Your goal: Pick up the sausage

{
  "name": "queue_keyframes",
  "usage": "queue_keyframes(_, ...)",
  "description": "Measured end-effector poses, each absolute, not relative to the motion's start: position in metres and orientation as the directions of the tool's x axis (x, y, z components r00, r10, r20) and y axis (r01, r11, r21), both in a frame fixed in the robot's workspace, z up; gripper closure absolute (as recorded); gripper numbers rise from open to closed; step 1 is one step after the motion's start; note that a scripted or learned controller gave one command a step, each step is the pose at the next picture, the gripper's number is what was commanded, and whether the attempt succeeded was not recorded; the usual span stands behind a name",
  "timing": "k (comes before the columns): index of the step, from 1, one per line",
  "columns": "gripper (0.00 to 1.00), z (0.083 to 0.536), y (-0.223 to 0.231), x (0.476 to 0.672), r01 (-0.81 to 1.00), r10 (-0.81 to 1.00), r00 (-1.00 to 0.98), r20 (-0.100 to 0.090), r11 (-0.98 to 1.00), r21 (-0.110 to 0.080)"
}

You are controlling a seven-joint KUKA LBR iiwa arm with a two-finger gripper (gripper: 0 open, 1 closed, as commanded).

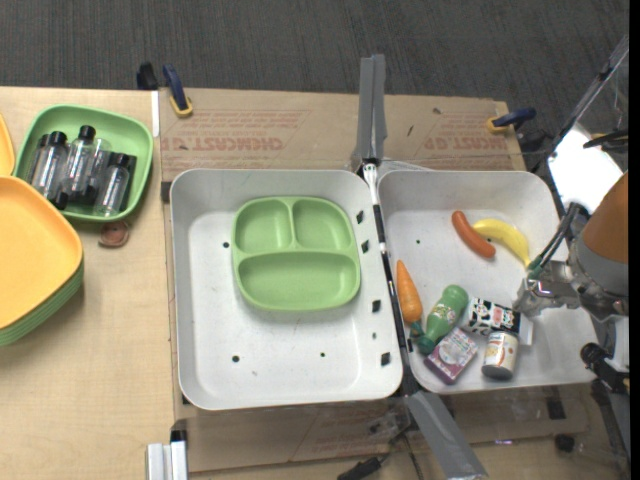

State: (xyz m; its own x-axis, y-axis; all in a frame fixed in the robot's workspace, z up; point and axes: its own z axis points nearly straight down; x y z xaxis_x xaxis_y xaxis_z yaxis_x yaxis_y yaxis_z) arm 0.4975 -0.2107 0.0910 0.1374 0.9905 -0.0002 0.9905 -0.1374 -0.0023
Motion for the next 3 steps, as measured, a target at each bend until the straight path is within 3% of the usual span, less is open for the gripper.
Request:
queue_keyframes(1,1.00,0.099,-0.211,0.497,0.991,0.991,0.137,0.000,-0.137,-0.004)
queue_keyframes(2,1.00,0.227,-0.161,0.496,1.000,1.000,0.010,-0.001,-0.010,-0.001)
queue_keyframes(3,1.00,0.291,-0.178,0.542,0.999,0.999,-0.047,-0.002,0.047,-0.002)
